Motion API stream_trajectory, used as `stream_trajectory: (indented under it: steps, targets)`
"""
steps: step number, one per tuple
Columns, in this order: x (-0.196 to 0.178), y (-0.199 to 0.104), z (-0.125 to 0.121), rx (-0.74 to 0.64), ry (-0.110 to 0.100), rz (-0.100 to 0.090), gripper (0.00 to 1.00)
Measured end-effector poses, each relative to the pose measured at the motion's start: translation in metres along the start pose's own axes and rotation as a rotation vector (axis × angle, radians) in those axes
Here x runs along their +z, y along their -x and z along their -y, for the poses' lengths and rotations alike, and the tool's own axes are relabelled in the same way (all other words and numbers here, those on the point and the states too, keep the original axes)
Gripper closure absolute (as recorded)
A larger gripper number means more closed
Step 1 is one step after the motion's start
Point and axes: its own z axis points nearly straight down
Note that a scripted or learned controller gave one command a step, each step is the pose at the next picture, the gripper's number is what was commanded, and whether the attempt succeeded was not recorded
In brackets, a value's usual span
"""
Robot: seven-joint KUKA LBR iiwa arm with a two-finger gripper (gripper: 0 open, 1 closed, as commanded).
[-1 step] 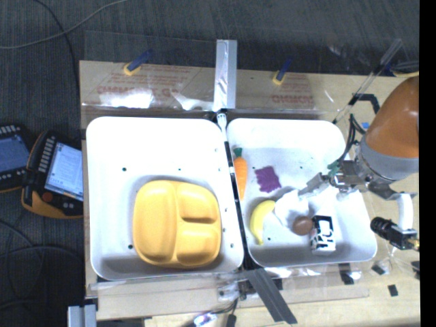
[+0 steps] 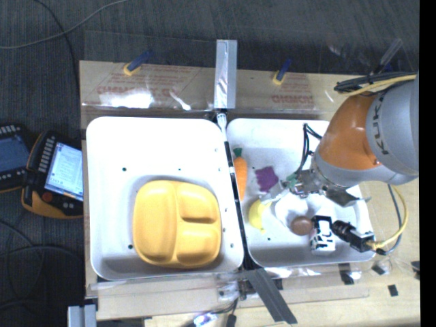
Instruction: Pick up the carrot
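You find the carrot (image 2: 240, 172) against the left wall of the right bin (image 2: 272, 133). It looks light, stiff and smooth; grip its middle across the width.

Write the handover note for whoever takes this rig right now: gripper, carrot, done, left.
Gripper: low in the right bin, under the wrist; finger state can't be judged, nothing seen held.
Carrot: lying against the right bin's left wall, green top toward the back, apart from the gripper.
Nearby: purple piece, yellow item, brown item.
Left bin: yellow divided tray.
Done: no pick yet. Left: reach the carrot, grasp, lift.
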Motion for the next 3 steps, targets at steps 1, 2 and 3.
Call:
stream_trajectory:
  steps: [1,2,3]
  targets:
    - [-0.067,-0.066,-0.111,0.031,-0.025,-0.004,0.00]
    - [-0.067,-0.076,-0.125,-0.036,-0.025,0.000,0.00]
    - [-0.067,-0.063,-0.117,-0.342,-0.024,-0.006,0.00]
